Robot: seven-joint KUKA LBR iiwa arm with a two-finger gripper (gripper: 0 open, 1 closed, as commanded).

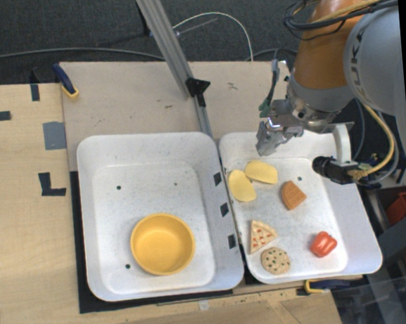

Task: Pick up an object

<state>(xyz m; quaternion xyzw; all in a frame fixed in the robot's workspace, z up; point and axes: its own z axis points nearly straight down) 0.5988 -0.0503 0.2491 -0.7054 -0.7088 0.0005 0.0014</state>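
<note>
- The grey two-finger claw [269,143] hangs over the far edge of the right shallow white plastic bin [352,250]; I cannot tell how it is set, and nothing shows in its grip.
- Just nearer the camera than the claw lie two pale yellow flat chip-shaped pieces [252,179], touching each other.
- Near-right of the claw sits an orange-brown bread-like chunk [293,194].
- Well nearer than the claw: a pizza slice toy [260,235], a round speckled cookie [275,261], and a red pepper toy [323,244].
- Far to the claw's near-left, a yellow plastic bowl [163,243] rests in the left white bin [104,166].
</note>
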